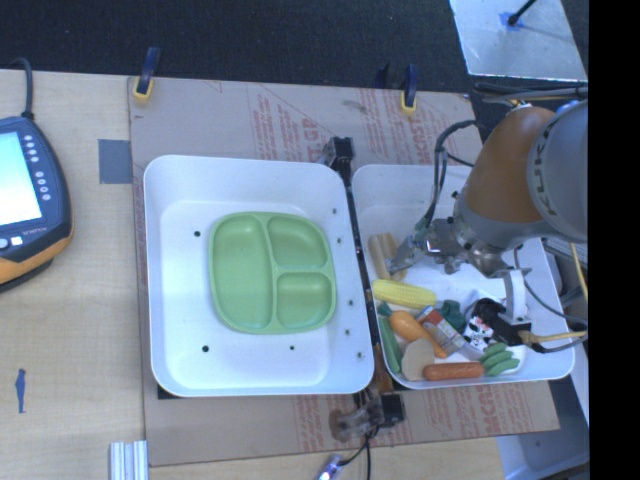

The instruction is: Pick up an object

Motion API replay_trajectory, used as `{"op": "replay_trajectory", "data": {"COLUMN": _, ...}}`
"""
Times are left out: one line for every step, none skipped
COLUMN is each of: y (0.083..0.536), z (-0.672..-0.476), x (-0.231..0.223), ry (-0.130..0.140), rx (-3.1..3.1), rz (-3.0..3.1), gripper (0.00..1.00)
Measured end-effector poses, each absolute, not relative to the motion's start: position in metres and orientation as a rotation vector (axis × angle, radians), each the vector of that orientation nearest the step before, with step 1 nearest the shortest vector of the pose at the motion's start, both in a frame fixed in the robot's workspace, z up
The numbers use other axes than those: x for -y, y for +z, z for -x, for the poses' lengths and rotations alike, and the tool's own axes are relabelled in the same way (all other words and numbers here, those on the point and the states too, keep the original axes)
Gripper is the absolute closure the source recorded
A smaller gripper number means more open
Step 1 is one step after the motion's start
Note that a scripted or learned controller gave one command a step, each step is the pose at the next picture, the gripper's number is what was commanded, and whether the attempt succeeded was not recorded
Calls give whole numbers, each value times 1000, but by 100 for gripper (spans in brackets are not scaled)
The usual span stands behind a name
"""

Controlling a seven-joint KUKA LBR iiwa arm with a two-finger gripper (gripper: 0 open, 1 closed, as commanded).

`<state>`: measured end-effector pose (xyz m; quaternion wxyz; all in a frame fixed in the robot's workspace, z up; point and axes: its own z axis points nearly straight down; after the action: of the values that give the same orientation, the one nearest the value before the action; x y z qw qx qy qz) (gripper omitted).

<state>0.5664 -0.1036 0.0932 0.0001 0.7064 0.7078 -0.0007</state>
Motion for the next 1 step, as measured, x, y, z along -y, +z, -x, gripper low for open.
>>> {"op": "replay_trajectory", "data": {"y": 92, "z": -624, "x": 100, "ry": -2, "rx": -2227, "rz": -2219, "gripper": 0}}
